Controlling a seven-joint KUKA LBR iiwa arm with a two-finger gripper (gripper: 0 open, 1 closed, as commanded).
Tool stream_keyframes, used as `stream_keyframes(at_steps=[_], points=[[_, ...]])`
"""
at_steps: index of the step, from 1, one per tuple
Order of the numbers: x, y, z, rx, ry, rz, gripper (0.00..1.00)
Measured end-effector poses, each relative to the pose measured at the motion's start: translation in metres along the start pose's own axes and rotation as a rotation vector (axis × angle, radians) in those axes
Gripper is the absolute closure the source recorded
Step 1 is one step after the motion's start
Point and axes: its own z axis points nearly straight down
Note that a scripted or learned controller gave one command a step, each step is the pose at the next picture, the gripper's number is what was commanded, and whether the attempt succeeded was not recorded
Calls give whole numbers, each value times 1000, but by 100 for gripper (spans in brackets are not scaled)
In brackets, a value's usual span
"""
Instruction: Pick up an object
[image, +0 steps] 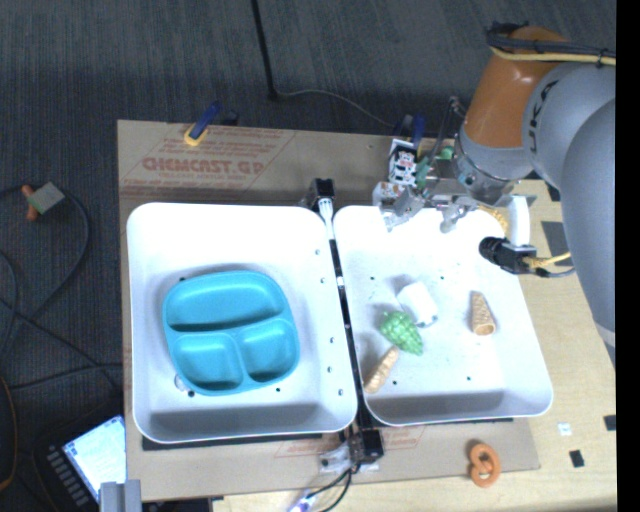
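Gripper (425, 212) hung open and empty at right bin's (520, 395) upper edge | white cylinder (417, 301) lay below it, mid-frame, long axis slanting upper-left to lower-right

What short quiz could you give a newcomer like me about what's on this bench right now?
1. True or false: the blue tray with compartments lies in the left bin.
2. Which thing touches the green object in the right bin? A) white cylinder B) orange ring C) blue clamp
3. Fill in: the gripper hangs over the right bin's ____ edge.

Key: 1 true; 2 A; 3 far.
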Motion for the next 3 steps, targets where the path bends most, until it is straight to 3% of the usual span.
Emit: stream_keyframes(at_steps=[1, 2, 3], points=[[-21, -5, 109, -6, -2, 1, 0], [-21, -5, 98, -9, -5, 1, 100], [7, 9, 108, -6, -3, 1, 100]])
